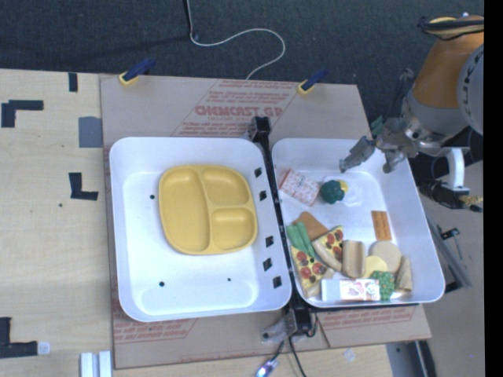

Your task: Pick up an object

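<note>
The right bin (409, 203) holds several toy foods: a green round piece (333, 191), a red-and-white packet (299, 185), an orange stick (381, 225), pizza slices (326, 250), tan bread pieces (369, 256) and a white box (360, 290). My gripper (372, 157) hangs over the bin's far right part, its two fingers spread apart and open, with nothing between them. It is above and to the right of the green piece, apart from it.
The left bin (134, 210) bears a yellow divided plate (208, 208). Black clips run along the seam between the bins (271, 210). A white cable (236, 42) lies on the dark surface at the back. Cardboard (228, 104) lies under both bins.
</note>
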